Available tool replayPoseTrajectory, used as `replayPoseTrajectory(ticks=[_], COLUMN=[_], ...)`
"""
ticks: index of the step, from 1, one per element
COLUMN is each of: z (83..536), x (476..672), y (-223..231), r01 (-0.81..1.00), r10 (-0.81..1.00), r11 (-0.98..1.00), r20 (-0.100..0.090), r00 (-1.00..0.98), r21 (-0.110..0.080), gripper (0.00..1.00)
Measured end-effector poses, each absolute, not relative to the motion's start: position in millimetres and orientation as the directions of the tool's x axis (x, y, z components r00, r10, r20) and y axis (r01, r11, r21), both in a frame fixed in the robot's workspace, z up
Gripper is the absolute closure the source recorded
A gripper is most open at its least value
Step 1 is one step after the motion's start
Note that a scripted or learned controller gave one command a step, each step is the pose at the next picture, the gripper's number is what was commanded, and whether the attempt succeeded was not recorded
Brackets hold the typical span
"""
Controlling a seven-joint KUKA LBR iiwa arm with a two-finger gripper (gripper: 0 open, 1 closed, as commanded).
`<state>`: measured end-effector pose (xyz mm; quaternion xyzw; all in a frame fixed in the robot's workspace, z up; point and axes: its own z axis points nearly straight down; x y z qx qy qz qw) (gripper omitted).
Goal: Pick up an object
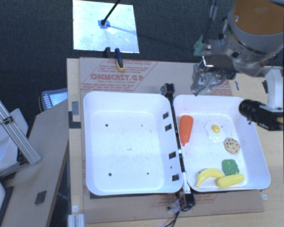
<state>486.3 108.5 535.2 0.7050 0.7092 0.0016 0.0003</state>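
Grey rounded arm (255, 33) with a broad orange band (257, 13) near the top. Silver metal gripper (205, 84) of angular plates below. Thin dark cable (208, 22) alongside. Small teal part (198, 45) at the wrist.

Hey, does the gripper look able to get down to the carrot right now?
Probably yes. The gripper hangs above the right bin's far edge, and the carrot lies uncovered, apart from the other items.

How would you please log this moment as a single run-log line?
end effector: above right bin's far edge, nothing visibly held | right bin: carrot, fried egg, cookie, banana | pick: not yet done
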Motion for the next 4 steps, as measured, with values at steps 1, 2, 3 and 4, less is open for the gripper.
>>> replayPoseTrajectory(ticks=[1,2,3,4], z=[535,535,535,535], x=[486.7,495.6,508.0,502.9], y=[99,133,119,132], r01=[1.000,1.000,1.000,1.000], r10=[1.000,1.000,1.000,1.000], r11=[0.000,0.007,0.000,0.004], r20=[0.001,0.001,0.000,0.001], r00=[0.000,-0.007,0.000,-0.004], r21=[0.002,0.002,0.003,0.002], gripper=[1.00,1.00,1.00,1.00])
